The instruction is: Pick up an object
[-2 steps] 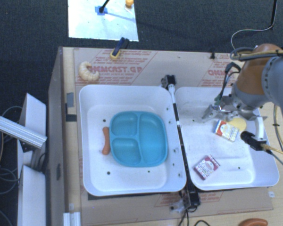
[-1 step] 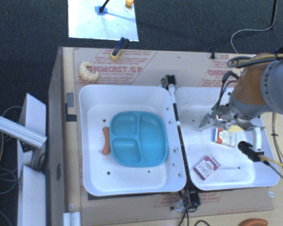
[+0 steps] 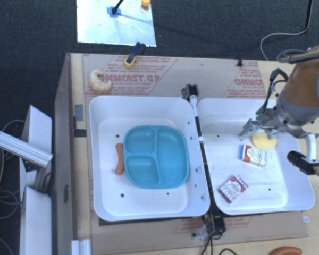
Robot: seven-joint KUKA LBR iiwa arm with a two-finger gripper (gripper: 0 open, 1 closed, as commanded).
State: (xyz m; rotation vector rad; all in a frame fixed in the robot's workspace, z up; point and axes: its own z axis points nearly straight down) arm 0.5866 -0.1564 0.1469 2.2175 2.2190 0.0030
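Plainly, the risk is a miss: the yellow disc (image 3: 265,141) lies flat on the floor of the right bin (image 3: 297,195), so fingers coming down may skid over it, or nudge the red-and-white packet (image 3: 253,155) just beside it. The end effector (image 3: 261,127) hovers at the disc's far edge; whether it is apart or together I cannot tell, and nothing is seen held. A dark red packet (image 3: 233,188) lies nearer. The left bin (image 3: 103,195) holds a blue divided plate (image 3: 156,156) and a sausage (image 3: 119,159).
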